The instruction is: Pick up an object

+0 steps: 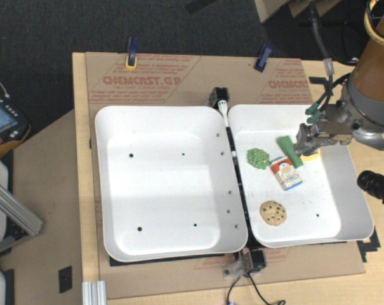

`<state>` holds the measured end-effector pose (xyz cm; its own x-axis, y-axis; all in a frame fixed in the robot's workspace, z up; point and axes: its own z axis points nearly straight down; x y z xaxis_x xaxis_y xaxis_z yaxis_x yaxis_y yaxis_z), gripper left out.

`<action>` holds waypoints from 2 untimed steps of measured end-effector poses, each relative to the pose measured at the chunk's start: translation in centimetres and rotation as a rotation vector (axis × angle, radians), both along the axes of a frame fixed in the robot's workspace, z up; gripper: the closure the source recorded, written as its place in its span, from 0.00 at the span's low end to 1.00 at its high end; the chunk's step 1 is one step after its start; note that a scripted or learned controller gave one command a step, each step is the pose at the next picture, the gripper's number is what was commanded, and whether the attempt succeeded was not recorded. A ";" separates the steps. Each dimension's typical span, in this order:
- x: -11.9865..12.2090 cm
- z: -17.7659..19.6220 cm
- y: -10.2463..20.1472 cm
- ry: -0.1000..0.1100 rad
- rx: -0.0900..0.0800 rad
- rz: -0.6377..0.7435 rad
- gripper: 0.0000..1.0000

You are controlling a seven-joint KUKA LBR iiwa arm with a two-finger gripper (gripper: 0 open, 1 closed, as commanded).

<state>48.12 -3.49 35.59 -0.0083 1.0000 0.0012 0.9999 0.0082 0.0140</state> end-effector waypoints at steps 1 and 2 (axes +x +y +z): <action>-0.2 -10.9 -3.5 0.026 -0.001 -0.013 1.00; 1.2 -5.3 1.2 0.007 0.000 -0.002 1.00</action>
